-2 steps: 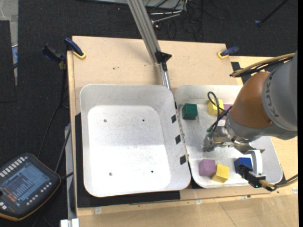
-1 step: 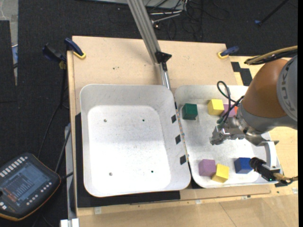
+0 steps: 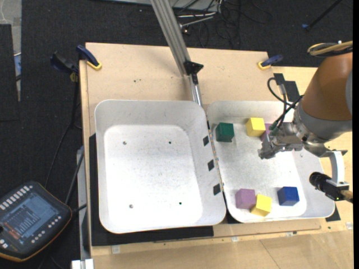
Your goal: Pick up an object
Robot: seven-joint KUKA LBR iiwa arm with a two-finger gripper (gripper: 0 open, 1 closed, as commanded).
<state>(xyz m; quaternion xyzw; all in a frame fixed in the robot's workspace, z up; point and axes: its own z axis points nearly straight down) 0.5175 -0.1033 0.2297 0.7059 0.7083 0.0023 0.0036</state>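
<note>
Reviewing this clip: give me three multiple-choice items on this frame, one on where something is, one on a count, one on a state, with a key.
1. Where do the blocks lie?
A. left bin
B. right bin
C. bare bench

2. How many yellow blocks show?
A. one
B. two
C. four

3. How do the purple block and the near yellow block sit?
A. touching
B. in separate bins
C. stacked

Key: B, the green block and blue block sit in the right bin. B, a far yellow block and a near yellow block. A, the purple block abuts it.

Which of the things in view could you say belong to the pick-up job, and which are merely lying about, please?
Job: gripper; green cube; two yellow cubes; purple cube; blue cube.

Lying about: handheld control pendant; blue-yellow clamps.
</note>
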